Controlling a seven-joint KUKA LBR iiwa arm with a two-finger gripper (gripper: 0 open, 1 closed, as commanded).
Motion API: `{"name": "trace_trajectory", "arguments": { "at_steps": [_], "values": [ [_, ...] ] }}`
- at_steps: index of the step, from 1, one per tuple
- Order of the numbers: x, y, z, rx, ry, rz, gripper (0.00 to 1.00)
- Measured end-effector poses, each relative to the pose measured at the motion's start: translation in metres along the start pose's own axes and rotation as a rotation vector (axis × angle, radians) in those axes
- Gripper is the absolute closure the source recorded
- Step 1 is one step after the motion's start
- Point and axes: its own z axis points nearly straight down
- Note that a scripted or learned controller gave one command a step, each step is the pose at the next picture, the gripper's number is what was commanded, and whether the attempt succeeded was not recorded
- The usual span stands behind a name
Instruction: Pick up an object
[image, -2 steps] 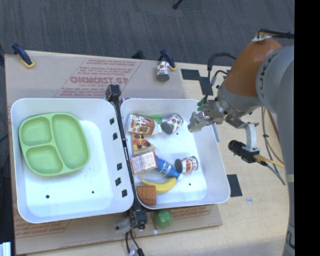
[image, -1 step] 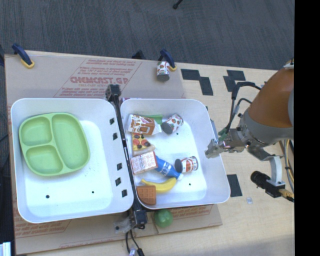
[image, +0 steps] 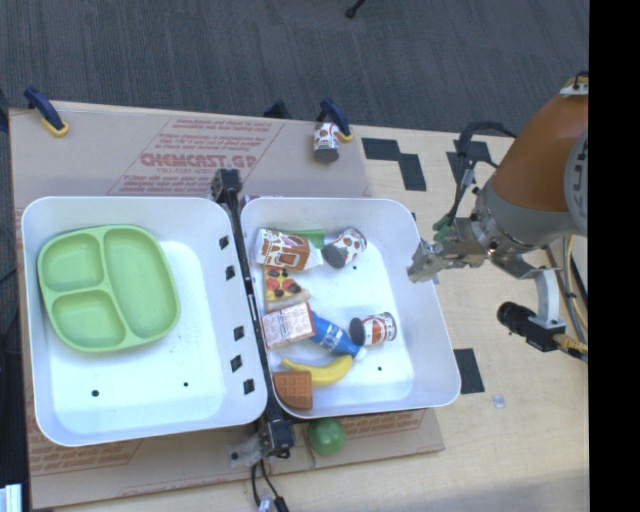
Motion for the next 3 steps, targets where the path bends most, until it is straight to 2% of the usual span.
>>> {"name": "trace_trajectory", "arguments": {
  "at_steps": [1, 2, 3],
  "values": [
    [0.000, -0.002, 0.025, 0.003, -0.001, -0.001, 1.00],
    [0.017, 0.081, -0.034, -0.002, -0.002, 0.000, 1.00],
    [0.000, 0.120, 0.001, 0.000, -0.002, -0.003, 1.00]
  ]
}}
